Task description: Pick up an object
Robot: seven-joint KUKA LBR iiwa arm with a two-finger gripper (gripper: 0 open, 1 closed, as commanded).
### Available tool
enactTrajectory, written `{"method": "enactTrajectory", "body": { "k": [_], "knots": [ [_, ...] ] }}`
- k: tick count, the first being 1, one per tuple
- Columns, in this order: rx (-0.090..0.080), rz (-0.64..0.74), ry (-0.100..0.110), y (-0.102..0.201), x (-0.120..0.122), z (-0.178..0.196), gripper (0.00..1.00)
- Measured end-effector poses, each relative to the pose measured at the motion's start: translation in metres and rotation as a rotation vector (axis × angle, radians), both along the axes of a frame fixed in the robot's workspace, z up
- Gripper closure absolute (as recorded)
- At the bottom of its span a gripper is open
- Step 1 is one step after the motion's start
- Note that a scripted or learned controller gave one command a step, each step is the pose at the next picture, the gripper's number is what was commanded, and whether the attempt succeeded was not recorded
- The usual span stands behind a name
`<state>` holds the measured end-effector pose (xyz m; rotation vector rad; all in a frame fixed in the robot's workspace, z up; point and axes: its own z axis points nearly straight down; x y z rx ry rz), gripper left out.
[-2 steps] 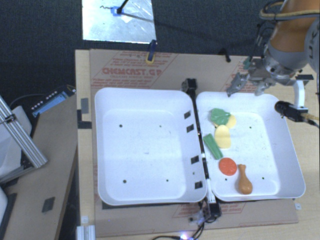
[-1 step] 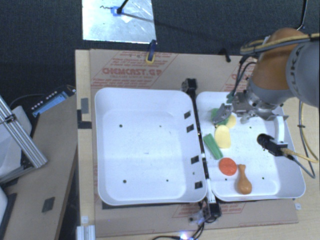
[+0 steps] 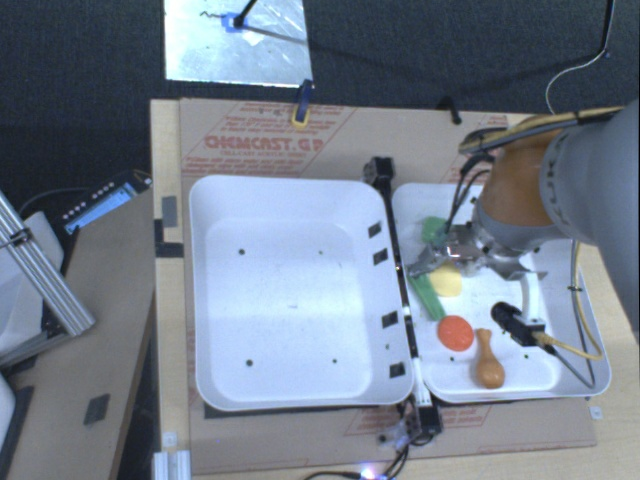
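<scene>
A brown bench [image 3: 300,133] sits on a dark floor and bears two white bins side by side. The arm [image 3: 560,183] is grey with an orange band, and it reaches in over the right bin [image 3: 570,373]. Its gripper [image 3: 445,256] hangs low over the toys in that bin. Whether the gripper is spread or pressed together, I cannot tell. Just below the gripper, and maybe touching it, lies a small yellow toy [image 3: 447,282]. Beside that, a little to the left, lies a long green stick [image 3: 429,294]. Just above the gripper a darker green piece [image 3: 433,230] pokes out. Farther below the gripper sits a round red ball [image 3: 456,333]. Near the ball, lower still and to the right, lies a tan toy [image 3: 487,360] shaped like a drumstick. Far to the left of the gripper is the left bin [image 3: 215,368]. Way up past the bins, a shiny silver sheet [image 3: 238,28] lies on the floor.
</scene>
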<state>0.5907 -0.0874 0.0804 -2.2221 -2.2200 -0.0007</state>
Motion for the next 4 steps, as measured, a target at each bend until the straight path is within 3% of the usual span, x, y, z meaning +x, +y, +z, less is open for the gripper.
{"method": "enactTrajectory", "body": {
  "k": [1, 2, 3, 4],
  "knots": [
    [0.000, 0.004, -0.011, 0.001, 0.004, 0.019, 1.00],
    [-0.001, 0.006, -0.005, 0.004, 0.049, 0.009, 1.00],
    [-0.001, 0.004, -0.003, 0.003, 0.047, 0.009, 0.00],
    [0.000, 0.002, 0.003, 0.005, -0.002, 0.003, 0.00]
  ]
}}
